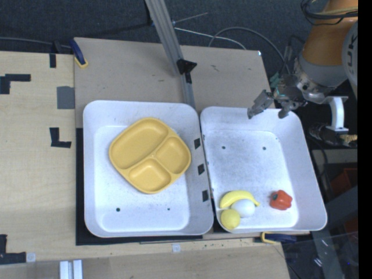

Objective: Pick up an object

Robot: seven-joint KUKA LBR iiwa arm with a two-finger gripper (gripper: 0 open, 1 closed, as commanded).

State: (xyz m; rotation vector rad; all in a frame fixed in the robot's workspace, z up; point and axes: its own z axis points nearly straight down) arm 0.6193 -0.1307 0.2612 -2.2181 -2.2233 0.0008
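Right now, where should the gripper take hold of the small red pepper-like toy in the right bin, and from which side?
Across the rounded body of the small red pepper-like toy, coming straight down from above. It sits apart from the yellow banana and the bin's wall, so there is likely finger room on both sides. The gripper is open above the bin's far edge.

The grey, rounded KUKA arm (331,51) carries a broad orange band above its wrist, ending in a dark metal two-finger gripper (272,106) with slim black fingers (258,104). Thin dark cables cluster around the wrist housing.
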